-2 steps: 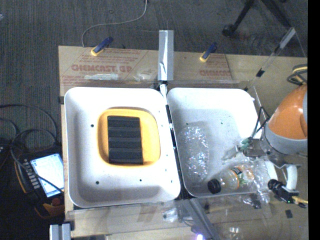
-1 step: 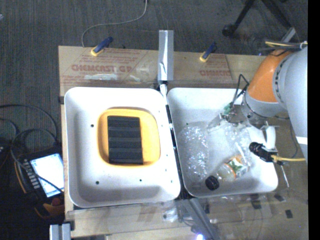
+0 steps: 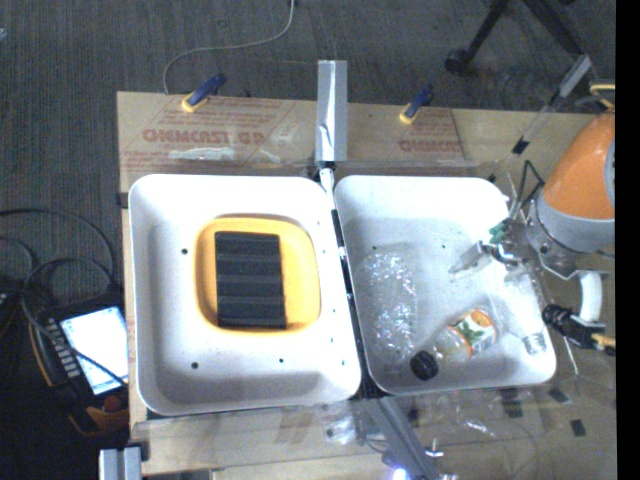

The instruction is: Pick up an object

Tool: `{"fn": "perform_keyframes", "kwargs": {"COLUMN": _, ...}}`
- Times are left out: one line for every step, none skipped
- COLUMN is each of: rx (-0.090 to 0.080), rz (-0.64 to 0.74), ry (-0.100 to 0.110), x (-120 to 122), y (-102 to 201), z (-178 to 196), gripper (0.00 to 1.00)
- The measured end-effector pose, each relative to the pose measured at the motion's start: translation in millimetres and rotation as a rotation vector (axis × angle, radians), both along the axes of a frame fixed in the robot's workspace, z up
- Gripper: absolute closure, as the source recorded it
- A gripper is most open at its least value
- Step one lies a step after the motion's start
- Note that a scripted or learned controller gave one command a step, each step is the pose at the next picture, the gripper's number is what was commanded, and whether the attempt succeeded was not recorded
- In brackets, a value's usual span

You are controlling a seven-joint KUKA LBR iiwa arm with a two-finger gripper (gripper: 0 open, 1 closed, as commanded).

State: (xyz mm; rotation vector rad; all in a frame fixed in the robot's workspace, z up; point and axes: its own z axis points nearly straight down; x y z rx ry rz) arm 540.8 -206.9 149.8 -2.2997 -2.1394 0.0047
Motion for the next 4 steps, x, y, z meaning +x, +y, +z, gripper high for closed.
{"fn": "perform_keyframes", "kwargs": {"rx": 0.002, "rz": 0.249, "ry": 0.000, "x": -41.5, "y": -1.3, "z": -28.0, "gripper": 0.00}}
{"fn": "perform_keyframes", "kwargs": {"rx": -0.023, "rz": 0.404, "ry": -0.044, "x": -42.3, "y": 13.3, "z": -47.3, "gripper": 0.00}}
{"fn": "perform_keyframes", "kwargs": {"rx": -0.022, "rz": 0.405, "ry": -0.046, "x": -41.3, "y": 14.3, "z": -38.6, "gripper": 1.00}}
{"fn": "perform_keyframes", "kwargs": {"rx": 0.002, "rz": 0.418, "ry": -0.002, "x": -30.3, "y": 103.6, "z": 42.6, "gripper": 1.00}}
